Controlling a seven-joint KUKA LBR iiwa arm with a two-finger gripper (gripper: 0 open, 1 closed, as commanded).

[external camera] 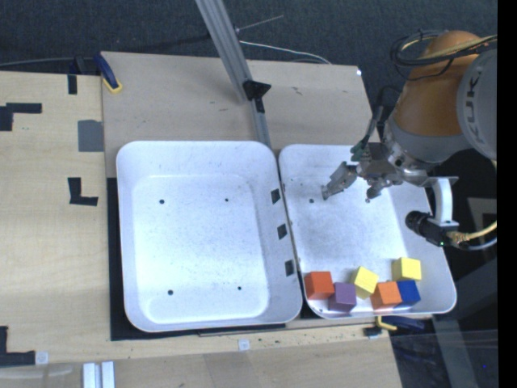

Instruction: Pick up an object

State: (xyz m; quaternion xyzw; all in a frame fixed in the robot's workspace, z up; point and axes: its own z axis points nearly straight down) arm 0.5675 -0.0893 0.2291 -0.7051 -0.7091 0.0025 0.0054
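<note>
Along the near edge of the right bin (420,217) lies a cluster of small blocks. An orange block (319,284) sits at the left end, with a purple block (345,295) just beside it. A yellow block (366,280) comes next, tilted, then a second orange block (387,294) touching a blue block (409,292). Another yellow block (407,267) rests just behind the blue one. All six lie loose on the bin floor, near the front wall.

Farther back, over the middle-to-rear part of the same bin, hangs the hand (354,185). Its two fingers are spread apart, pointing down and to the left, with nothing between them. It is well apart from the blocks.

The left bin (129,217) sits just beside the right one, their inner walls touching. Both rest on the wooden surface (178,95). Beyond the bins, a slanted metal rail (224,35) rises from the back of the surface.
</note>
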